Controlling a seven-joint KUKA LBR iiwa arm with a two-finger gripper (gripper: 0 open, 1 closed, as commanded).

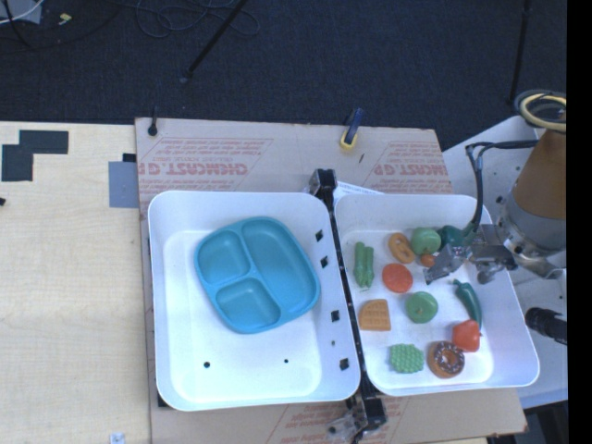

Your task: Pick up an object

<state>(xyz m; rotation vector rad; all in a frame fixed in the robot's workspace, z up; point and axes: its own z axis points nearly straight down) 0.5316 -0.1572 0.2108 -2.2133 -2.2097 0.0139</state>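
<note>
— Any legible markings on the bench?

— One item. The cardboard sheet point(231, 160) under both bins carries red print, upside down from here, reading roughly "CHEMCAST", repeated further along, up and left of the gripper point(444, 265).

— Anything on the toys or plate?

— Nothing readable. The smaller red lines are too blurred.

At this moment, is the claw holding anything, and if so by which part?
Cannot be told. The claw sits low in the right bin among the toy foods, near the carrot, but no item is seen between its tips.
</note>
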